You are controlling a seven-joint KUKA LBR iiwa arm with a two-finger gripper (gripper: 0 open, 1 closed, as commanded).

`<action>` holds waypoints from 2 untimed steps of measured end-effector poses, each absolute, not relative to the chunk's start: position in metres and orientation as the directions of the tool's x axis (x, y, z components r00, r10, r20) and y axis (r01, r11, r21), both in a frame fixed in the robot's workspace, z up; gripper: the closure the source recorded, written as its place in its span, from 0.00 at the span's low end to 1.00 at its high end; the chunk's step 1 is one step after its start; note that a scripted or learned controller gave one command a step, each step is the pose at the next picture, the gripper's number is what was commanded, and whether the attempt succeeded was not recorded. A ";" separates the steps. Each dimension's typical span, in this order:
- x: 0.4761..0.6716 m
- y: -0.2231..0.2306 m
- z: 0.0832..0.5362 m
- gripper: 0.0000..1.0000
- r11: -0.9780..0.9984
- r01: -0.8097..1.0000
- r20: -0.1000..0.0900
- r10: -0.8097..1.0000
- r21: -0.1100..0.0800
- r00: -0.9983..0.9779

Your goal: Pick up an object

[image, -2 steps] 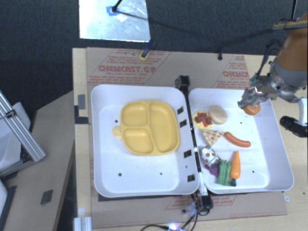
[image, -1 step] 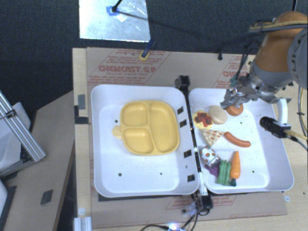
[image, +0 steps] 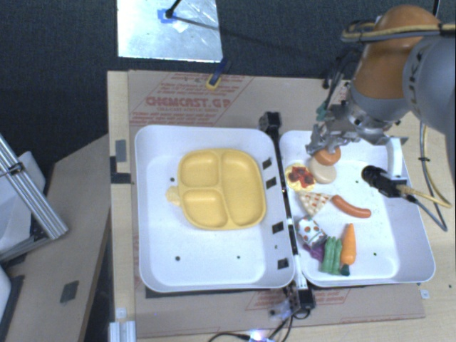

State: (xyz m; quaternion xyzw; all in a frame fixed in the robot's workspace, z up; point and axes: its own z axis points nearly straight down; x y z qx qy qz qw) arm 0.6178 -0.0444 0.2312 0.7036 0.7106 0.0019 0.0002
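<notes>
My gripper (image: 323, 144) hangs over the back left part of the right bin (image: 406, 258). Directly beneath it, touching or nearly touching, is a small round toy with a tan top and a pale base (image: 325, 165). Close by in the same bin lie a red and yellow toy (image: 301, 177), a pizza slice (image: 313, 203), a red sausage (image: 351, 207), an orange carrot (image: 348, 242), a green vegetable (image: 332, 256), a purple piece (image: 315, 246) and a small patterned toy (image: 308, 228).
The left bin (image: 160, 262) holds a yellow divided plate (image: 217, 189). A ridge with black clips (image: 283, 198) separates the two bins. The grey arm with its orange band (image: 392, 48) reaches in from the upper right. A shiny sheet (image: 169, 20) lies behind the bench.
</notes>
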 end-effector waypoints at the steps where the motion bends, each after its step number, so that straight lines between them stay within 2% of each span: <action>1: 0.626 0.003 0.226 1.00 0.009 1.000 0.002 1.000 0.003 -0.009; 2: 0.617 -0.014 0.233 1.00 0.000 1.000 0.000 1.000 0.001 0.000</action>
